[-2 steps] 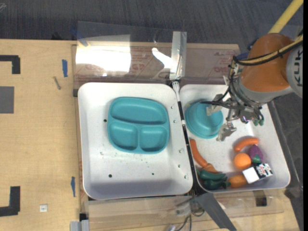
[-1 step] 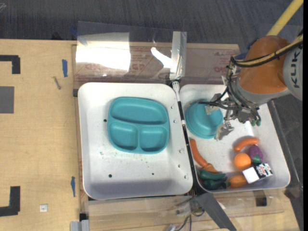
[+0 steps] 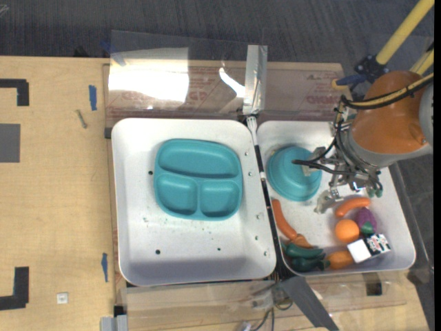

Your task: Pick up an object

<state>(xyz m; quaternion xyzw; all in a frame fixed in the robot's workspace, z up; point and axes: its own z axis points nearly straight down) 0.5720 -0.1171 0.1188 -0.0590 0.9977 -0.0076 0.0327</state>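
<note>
The right bin (image 3: 402,234) holds a teal bowl (image 3: 291,174) tipped on its side at the back left. Along the bin's front lie a long orange carrot (image 3: 282,223), a dark green piece (image 3: 304,254) and a small orange piece (image 3: 339,258). To the right sit an orange ball (image 3: 346,229), a purple item (image 3: 366,219), a short orange sausage shape (image 3: 355,205) and a white box with a printed label (image 3: 363,248). My gripper (image 3: 339,185) hangs low over the bin, just right of the bowl and just above the sausage shape. Nothing visible is lifted.
The left bin (image 3: 131,205) carries a teal divided plate (image 3: 198,178). A clear plastic sheet (image 3: 179,81) and a metal divider (image 3: 254,81) stand behind the bins. Wooden bench (image 3: 48,185) spreads to the left. Cables run from the orange wrist band (image 3: 389,119).
</note>
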